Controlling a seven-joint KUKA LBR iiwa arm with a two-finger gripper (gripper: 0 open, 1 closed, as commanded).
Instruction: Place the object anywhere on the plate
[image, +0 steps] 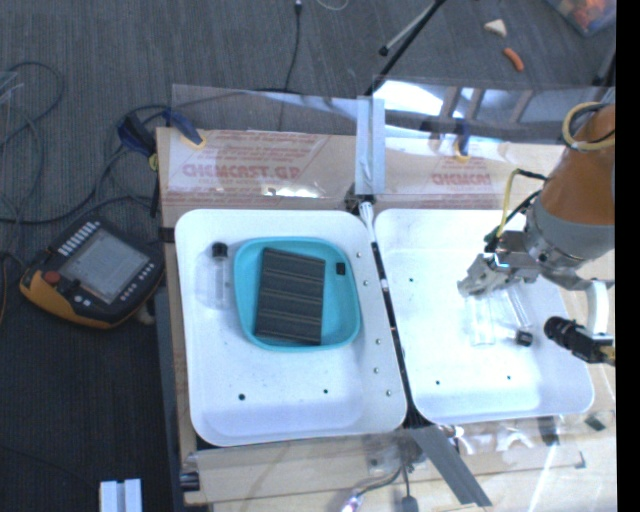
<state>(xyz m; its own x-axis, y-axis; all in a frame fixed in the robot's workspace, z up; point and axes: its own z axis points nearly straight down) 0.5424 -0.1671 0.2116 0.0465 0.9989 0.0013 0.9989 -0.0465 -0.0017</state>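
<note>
- The hand (497, 318) hangs over the right bin (440, 350); its fingers look clear and faint against the white floor, so I cannot tell whether they are spread or closed.
- The arm (580, 190) is cut off at the right edge.
- The dark ribbed block (290, 296) lies flat on the teal plate (345, 310) in the left bin (290, 400), its long axis running near to far.
- A small clear bottle (217, 268) with a black cap lies just left of the plate, hard to make out.

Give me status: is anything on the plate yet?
Looks done: a dark ribbed block lies flat on the teal plate in the left bin. In hand: nothing that I can make out; the claw is over the right bin. Left: maybe the clear vial beside the plate, if that counts.
</note>
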